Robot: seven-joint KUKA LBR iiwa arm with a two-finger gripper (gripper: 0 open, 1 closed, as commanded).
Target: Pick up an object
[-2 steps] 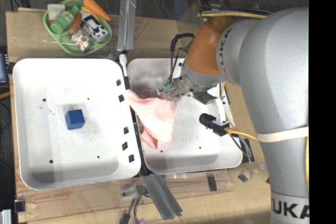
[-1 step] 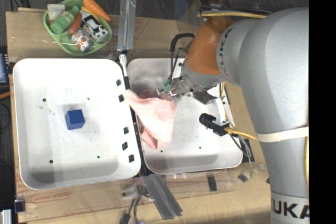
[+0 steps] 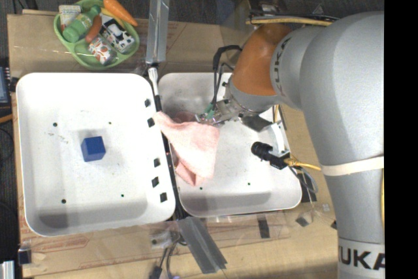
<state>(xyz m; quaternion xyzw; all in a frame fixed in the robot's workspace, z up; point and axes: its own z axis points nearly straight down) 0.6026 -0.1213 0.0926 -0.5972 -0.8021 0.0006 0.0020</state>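
A blue block (image 3: pixel 93 148) sits in the bin left of the pink cloth (image 3: pixel 194 146). The cloth lies in the right bin (image 3: pixel 261 196), draped against the dividing wall. The end effector (image 3: pixel 213 115) sits at the cloth's upper edge; its opening cannot be told. A shallow pinch on loose fabric could slip free.

Hand (image 3: pixel 213 115) fingers hidden beneath wrist, pink cloth (image 3: pixel 194 146) partly covered
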